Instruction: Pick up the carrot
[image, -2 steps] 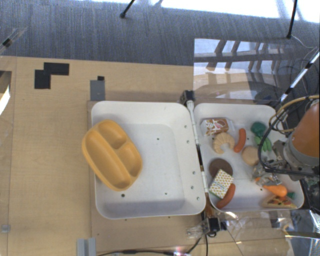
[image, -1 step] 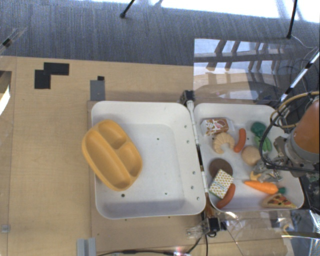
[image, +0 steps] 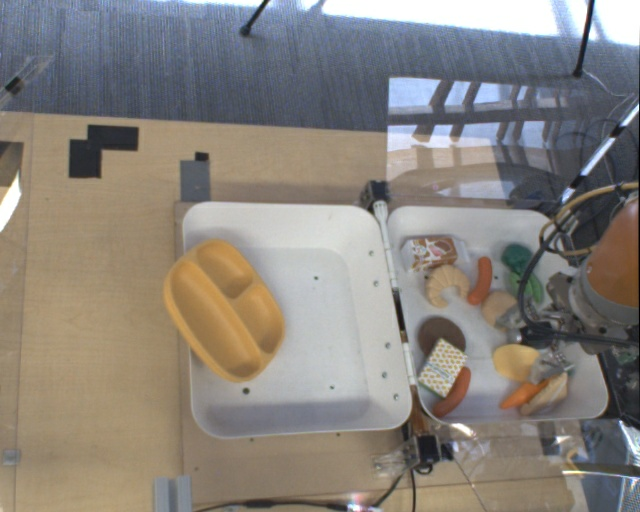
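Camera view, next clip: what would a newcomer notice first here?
The big yellow divided plate lying alone in the left bin. Then the right bin, crowded with toy food, where the arm's claw hovers by the carrot at the near right corner.

We look down from one fixed camera set high above the bench (image: 100, 300), tilted so the far carpeted floor (image: 200, 50) fills the top of our view and the bench's near edge runs along the bottom. We take the left bin (image: 300, 400) as our landmark: it sits close to the middle of the view, seen whole from well above. To its right, touching along a shared rim, lies the right bin (image: 590, 405), reaching toward the view's right side, where the arm (image: 612, 262) enters. Left of the landmark we see a wide stretch of bare bench. No second view shares this scene.
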